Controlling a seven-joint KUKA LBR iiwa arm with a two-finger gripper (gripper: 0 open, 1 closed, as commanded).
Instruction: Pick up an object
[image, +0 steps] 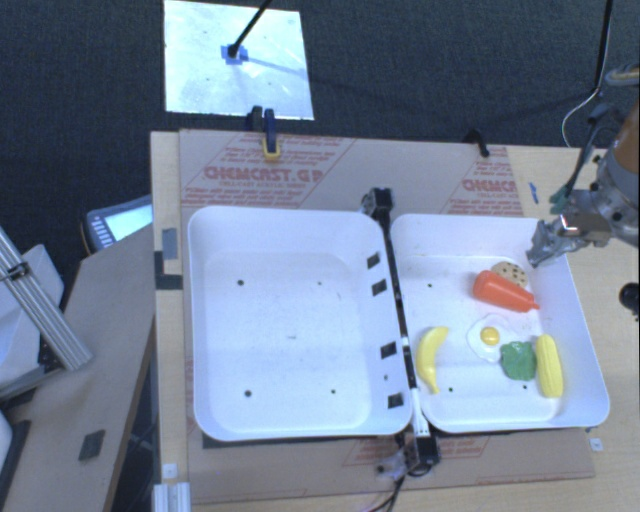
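Note:
The right bin (450, 240) holds several toy foods. An orange carrot (503, 291) lies beside a cookie (511, 271) near the bin's far right. Lower down are a fried egg (487, 337), a yellow banana (431, 357), a green leafy piece (518, 360) and a corn cob (549, 365). My gripper (547, 245) hangs over the bin's right rim, just up and right of the carrot and cookie. Nothing shows between its fingers.
The left bin (290, 320) sits beside the right one, joined by a black clip strip (392, 300). Both rest on a cardboard sheet (300, 170). A cable loops near the arm at the far right.

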